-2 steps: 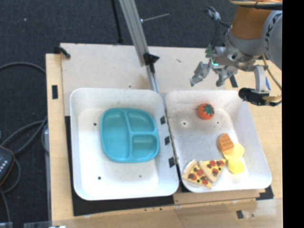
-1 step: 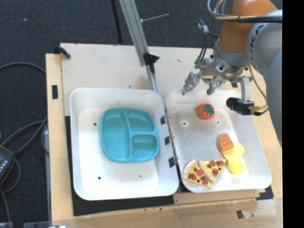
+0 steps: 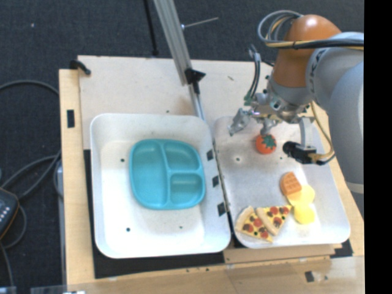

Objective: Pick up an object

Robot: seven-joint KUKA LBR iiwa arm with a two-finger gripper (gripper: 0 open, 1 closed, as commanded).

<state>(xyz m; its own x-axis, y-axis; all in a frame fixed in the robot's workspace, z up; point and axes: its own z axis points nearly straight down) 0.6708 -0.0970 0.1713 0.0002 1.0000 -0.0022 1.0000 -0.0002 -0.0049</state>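
My gripper point(image 3: 252, 127) hangs over the back of the right bin point(image 3: 245, 173), open, its fingers spread wide with nothing between them. A small red toy tomato point(image 3: 265, 144) with a green top lies just below the right finger, at or touching its tip. Farther toward the front of the same bin lie an orange bread piece point(image 3: 291, 182), two yellow pieces point(image 3: 304, 204) and two pizza slices point(image 3: 263, 221).
The left bin point(image 3: 101, 164) holds a teal divided plate point(image 3: 166, 174). A slanted metal pole point(image 3: 176, 35) rises behind the bins, ending near their shared back corner. A black connector with cable point(image 3: 300, 151) hangs off the arm to the right of the tomato.
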